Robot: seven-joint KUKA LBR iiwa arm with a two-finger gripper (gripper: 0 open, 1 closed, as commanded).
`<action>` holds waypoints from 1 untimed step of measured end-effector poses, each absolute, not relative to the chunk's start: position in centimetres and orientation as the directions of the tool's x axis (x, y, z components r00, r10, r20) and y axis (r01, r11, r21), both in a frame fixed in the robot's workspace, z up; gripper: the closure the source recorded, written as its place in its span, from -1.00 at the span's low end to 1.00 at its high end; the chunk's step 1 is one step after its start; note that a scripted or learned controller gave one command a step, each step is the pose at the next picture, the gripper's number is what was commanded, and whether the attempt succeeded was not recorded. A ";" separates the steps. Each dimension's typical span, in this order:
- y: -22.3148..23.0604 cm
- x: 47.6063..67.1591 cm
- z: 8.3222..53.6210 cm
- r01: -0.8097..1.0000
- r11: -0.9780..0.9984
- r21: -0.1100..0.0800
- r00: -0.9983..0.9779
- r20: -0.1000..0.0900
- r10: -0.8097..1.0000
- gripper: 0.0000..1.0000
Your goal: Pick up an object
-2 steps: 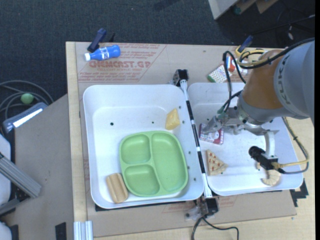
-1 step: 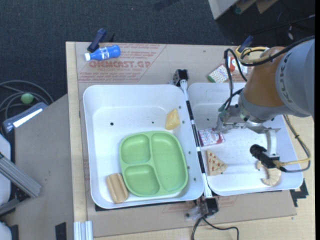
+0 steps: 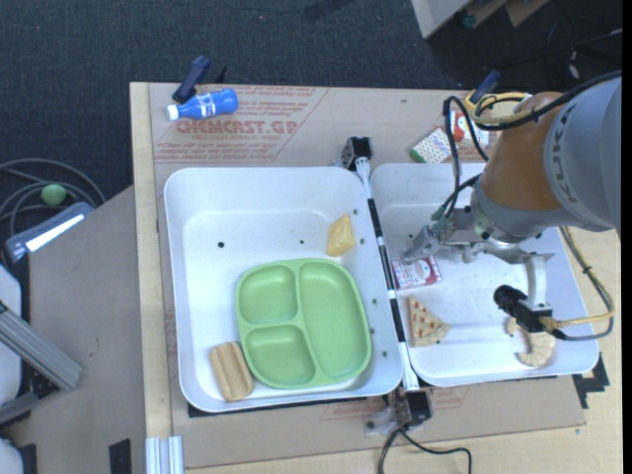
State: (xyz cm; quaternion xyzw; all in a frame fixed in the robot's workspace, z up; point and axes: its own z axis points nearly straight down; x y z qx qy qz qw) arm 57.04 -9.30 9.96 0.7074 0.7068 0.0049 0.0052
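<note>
Your gripper [image 3: 432, 248] hangs over the right white plastic bin [image 3: 568, 294]; I cannot tell how its jaws stand. The small pink-and-white printed packet [image 3: 417, 272] lies just at its six o'clock, the tan waffle-textured triangle [image 3: 425, 321] farther down. Descend squarely over the packet, clear of the bin wall.

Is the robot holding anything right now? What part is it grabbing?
I can't tell. The gripper is low in the right bin, just above a small red-and-white packet, but nothing visibly sits between its jaws.
</note>
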 end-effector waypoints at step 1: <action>-9.6 55.8 9.0 1.000 0.000 0.014 0.000 0.000 1.000 -1.00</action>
